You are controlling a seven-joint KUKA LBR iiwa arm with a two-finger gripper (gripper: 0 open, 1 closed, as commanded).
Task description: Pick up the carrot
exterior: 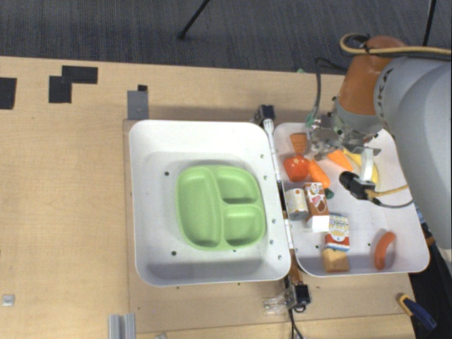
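Observation:
The carrot (pixel 319 174), a short orange piece, lies slanted in the right bin (pixel 406 260), just right of a red tomato (pixel 296 167). My gripper (pixel 323 145) hangs low over the back of that bin, directly above the carrot's upper end and very close to it. Nothing shows between it and the carrot that tells of a hold. The grey arm with its orange band (pixel 360 83) comes in from the upper right and hides the bin's far right corner.
An orange wedge (pixel 341 159) and a yellow-white banana (pixel 369 167) lie right of the gripper, with a tan block (pixel 299 143) to its left. Small food boxes (pixel 316 200), a bread piece (pixel 336 260) and a red sausage (pixel 383 250) fill the front. The left bin (pixel 152 147) holds a green divided plate (pixel 220 207).

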